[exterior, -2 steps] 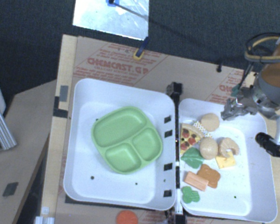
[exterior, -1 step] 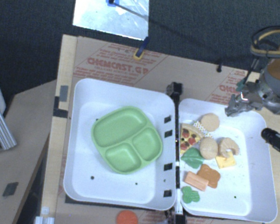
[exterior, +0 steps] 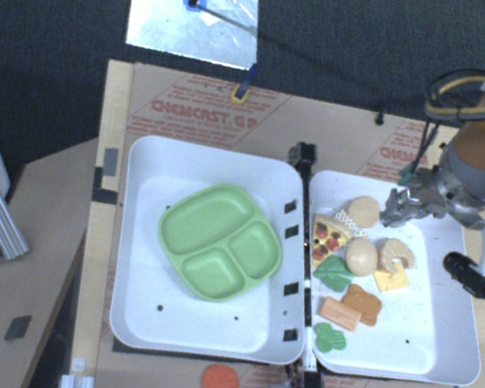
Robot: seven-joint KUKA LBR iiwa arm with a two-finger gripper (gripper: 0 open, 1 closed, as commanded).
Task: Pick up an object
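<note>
The grey arm with its orange band comes in from the right, and its hand (exterior: 397, 207) hangs over the far part of the right shallow white bin (exterior: 445, 353); whether it is open or closed, and whether it has hold of anything, cannot be told from this slanted view. Just left of the hand lies a pale tan rounded bun-like toy (exterior: 363, 210). Nearer sit a pizza slice toy with red dots (exterior: 328, 233), a beige egg-shaped piece (exterior: 361, 255), a cream broken-shell-like piece (exterior: 395, 254), a yellow cheese-like wedge (exterior: 390, 280), a green leaf piece (exterior: 334, 272), an orange-brown chunk (exterior: 362, 303), a salmon-coloured block (exterior: 339, 314) and a small green leafy piece (exterior: 329, 338). The left white bin (exterior: 129, 308) on the desk holds a light green three-compartment plastic plate (exterior: 219, 241).
</note>
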